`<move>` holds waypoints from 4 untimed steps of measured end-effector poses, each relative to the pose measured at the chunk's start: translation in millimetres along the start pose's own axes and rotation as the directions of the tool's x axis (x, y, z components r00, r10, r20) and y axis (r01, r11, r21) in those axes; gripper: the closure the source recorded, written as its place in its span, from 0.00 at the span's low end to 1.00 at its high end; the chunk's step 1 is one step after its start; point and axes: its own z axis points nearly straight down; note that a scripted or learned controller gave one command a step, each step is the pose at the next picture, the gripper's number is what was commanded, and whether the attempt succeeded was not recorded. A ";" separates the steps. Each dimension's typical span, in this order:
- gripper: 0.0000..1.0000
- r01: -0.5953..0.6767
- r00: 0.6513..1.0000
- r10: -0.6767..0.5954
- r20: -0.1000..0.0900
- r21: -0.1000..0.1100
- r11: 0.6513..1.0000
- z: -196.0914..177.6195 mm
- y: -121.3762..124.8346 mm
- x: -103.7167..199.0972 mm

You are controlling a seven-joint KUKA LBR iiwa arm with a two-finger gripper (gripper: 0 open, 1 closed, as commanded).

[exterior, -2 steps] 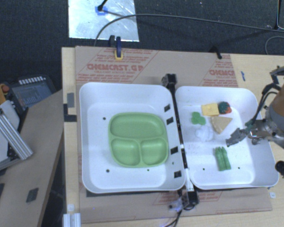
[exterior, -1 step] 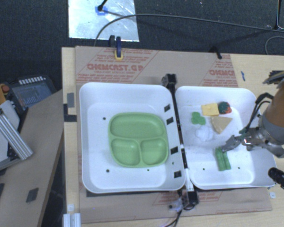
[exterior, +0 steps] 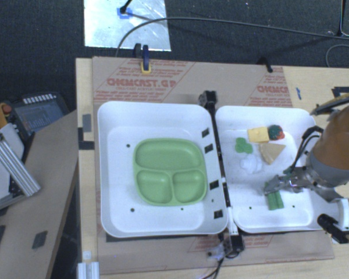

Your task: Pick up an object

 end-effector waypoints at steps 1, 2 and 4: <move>1.00 0.001 1.000 -0.001 0.002 -0.005 1.000 -13.2 1.5 -0.7; 1.00 0.003 1.000 -0.003 0.004 -0.009 1.000 -76.7 4.8 1.2; 1.00 0.004 1.000 -0.004 0.004 -0.010 1.000 -183.7 7.9 0.6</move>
